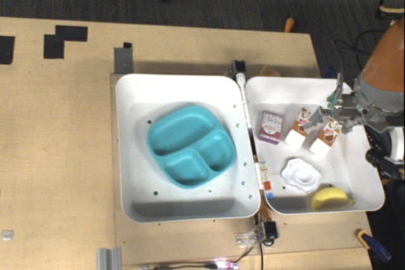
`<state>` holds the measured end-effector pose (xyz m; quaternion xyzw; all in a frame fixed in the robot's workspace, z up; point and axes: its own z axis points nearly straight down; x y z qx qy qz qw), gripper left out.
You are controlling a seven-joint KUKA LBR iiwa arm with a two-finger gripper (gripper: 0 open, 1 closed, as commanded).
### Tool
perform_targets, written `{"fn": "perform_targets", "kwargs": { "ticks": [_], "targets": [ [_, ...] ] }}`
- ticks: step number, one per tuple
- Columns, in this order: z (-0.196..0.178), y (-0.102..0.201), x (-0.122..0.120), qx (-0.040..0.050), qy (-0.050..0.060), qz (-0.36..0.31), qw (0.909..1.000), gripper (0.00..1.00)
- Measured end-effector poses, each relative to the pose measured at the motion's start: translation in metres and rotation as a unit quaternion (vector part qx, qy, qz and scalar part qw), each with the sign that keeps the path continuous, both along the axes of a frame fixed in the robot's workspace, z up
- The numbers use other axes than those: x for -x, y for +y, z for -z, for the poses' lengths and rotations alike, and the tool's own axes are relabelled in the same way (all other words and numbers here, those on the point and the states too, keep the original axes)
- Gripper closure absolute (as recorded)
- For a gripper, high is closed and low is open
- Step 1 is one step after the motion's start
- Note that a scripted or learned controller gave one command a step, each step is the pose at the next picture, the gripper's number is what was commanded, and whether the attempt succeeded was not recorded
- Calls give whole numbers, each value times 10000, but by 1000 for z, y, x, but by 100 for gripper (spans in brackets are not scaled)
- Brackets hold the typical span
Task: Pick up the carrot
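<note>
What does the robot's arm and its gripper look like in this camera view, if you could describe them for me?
The arm enters from the view's right as a bulky rounded body, orange on top and grey below. Its gripper is a slim assembly of bare grey metal with thin struts and small dark fittings. Black hardware, possibly cabling, hangs beside the wrist at the frame's edge. No markings or labels can be made out.

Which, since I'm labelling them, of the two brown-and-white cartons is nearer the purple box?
The carton toward the view's left, just beside the purple box; the other carton lies farther toward the view's right.
</note>
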<state>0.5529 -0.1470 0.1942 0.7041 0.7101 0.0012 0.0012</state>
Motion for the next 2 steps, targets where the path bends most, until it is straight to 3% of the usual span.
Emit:
{"fn": "perform_targets", "kwargs": {
  "ticks": [1,2],
  "targets": [
    [10,83,45,-22,33,1319,9913,0],
    [10,122,65,-13,23,853,9963,0]
  ]
}}
